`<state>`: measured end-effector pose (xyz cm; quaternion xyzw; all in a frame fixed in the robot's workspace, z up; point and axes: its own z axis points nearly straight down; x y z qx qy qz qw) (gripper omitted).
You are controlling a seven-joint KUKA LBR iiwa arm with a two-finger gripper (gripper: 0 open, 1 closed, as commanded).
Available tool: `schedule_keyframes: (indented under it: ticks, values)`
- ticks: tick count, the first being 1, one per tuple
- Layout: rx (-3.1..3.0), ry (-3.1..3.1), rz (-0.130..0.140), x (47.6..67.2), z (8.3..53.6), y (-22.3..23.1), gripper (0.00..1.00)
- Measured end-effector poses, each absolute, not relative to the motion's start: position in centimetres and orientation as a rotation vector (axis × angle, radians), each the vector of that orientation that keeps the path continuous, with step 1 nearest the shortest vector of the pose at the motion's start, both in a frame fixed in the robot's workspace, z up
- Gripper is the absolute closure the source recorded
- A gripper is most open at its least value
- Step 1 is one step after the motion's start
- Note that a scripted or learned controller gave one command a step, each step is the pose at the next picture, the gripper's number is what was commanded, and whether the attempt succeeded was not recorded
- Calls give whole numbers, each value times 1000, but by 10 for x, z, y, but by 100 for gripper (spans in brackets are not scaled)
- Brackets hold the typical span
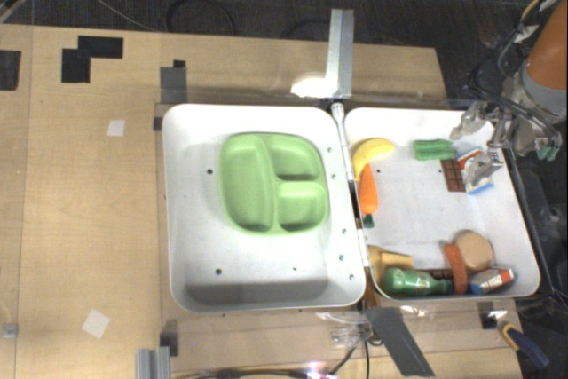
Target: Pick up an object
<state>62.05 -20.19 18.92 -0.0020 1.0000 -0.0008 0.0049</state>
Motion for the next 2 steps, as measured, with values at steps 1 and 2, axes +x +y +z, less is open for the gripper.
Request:
schedule_keyframes:
  ticks: [1, 2]
  values:
    - [-101, 3129, -4, 580, 97, -205, 0]
    - [-31, 3127, -6, 502, 90, -206, 0]
